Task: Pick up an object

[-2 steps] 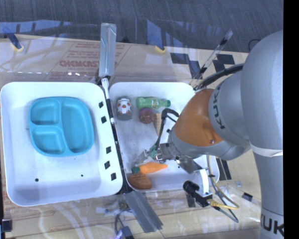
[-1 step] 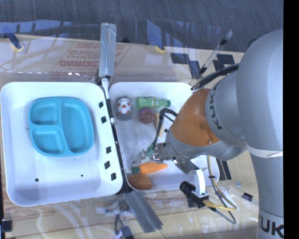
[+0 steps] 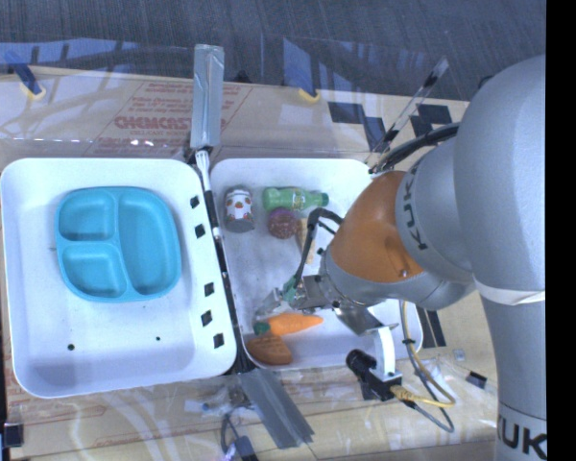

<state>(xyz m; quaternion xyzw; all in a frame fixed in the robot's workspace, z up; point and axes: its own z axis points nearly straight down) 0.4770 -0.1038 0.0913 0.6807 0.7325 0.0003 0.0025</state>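
Note:
My gripper [image 3: 276, 303] reaches down into the front part of the right bin [image 3: 350, 171], its metal tip just above an orange carrot [image 3: 296, 324]. A brown bread-like piece [image 3: 269, 351] lies at the bin's front left corner, next to the carrot. Farther back lie a green bottle [image 3: 293, 199], a dark red round thing [image 3: 282, 224] and a small grey can [image 3: 237, 208]. The arm's orange band and grey wrist hide the right half of the bin.
The left bin [image 3: 19, 286] holds a blue divided plate [image 3: 118, 241]. A ridge with black clips [image 3: 207, 286] separates the two bins. Cables and a black fitting [image 3: 370, 368] hang by the bench's front edge.

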